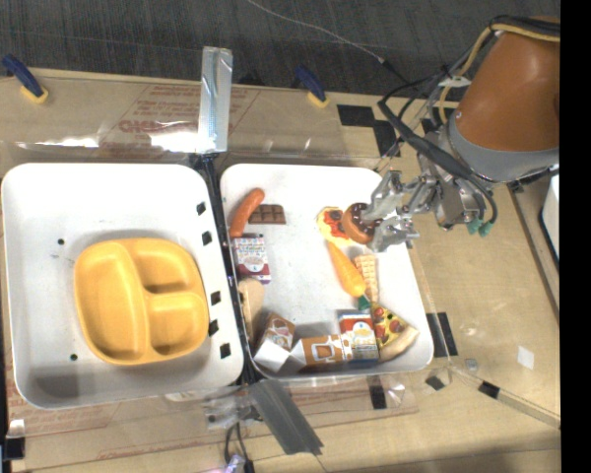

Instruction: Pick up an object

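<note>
The right bin (pixel 300 180) holds several toy foods. A brown doughnut (pixel 356 223) lies near its right wall beside a yellow piece (pixel 328 222). My gripper (pixel 389 220) hangs over the bin's right edge, right against the doughnut on its right side; whether it grips the doughnut is unclear. Below them lie an orange carrot (pixel 346 268) and a waffle piece (pixel 368 274). A red sausage (pixel 246 212) and a chocolate bar (pixel 268 215) sit at the bin's upper left.
The left bin (pixel 39 195) holds a yellow divided plate (pixel 143 299). Small cartons (pixel 252 256) (pixel 325 348) (pixel 359 333), a pizza slice (pixel 394 329) and a white box (pixel 274 348) crowd the right bin's lower part. Cables (pixel 414 106) trail by the arm (pixel 507 87).
</note>
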